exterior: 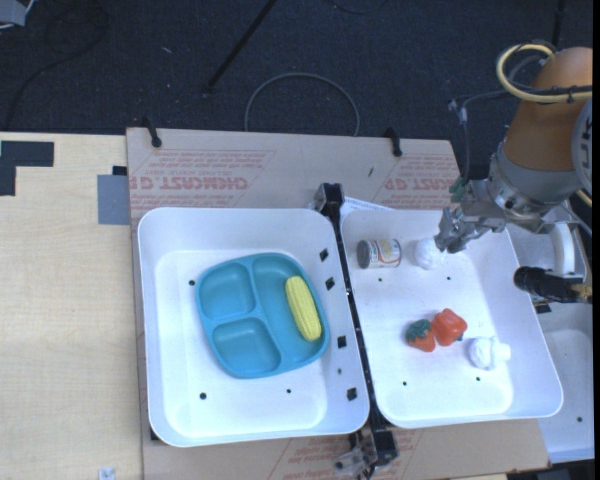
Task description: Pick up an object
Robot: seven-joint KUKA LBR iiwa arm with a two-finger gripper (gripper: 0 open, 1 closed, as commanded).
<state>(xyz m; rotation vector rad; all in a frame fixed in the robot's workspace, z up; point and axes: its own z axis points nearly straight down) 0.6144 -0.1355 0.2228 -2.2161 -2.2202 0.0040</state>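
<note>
Small white lump [485, 352] lies beside red-orange strawberry [436, 330] in right bin [520, 393].

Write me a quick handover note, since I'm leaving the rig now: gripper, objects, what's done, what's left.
Gripper: over the right bin, at its far edge, beside a small white object; nothing visibly held.
Right bin: small can on its side, red and green toy vegetable, white object.
Left bin: blue divided plate with corn.
Done: no pick yet.
Left: grasp and lift one object.
</note>
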